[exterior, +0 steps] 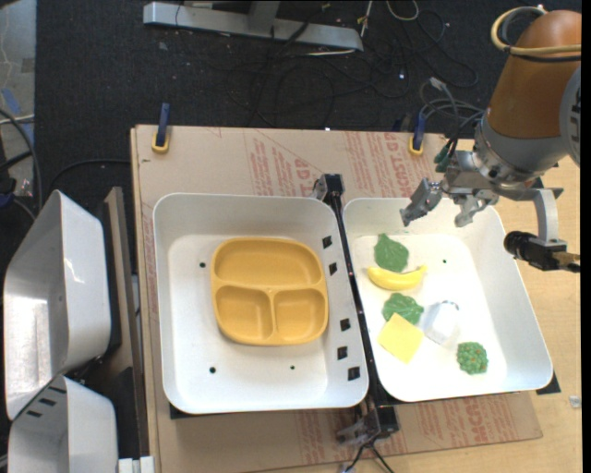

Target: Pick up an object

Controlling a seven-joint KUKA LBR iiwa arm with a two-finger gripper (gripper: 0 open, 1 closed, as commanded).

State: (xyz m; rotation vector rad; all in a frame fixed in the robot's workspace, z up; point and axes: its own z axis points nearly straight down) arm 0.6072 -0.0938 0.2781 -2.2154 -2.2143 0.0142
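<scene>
Banana (397, 276) in right bin (517, 305); jaws (442, 205) spread, empty, above bin's far edge.

Red print on the cardboard sheet (277, 162) is upside down, unreadable.

Bench top is a brown cardboard sheet (277, 152) with faint red print, clamped along its far edge by two blue-and-yellow clamps (162, 129). Beyond the sheet lies dark carpet (92, 83) strewn with black cables (305, 78), with a grey metal bar (249, 26) at the far edge. Left of the sheet stand white tubs (55, 286), tilted.
</scene>
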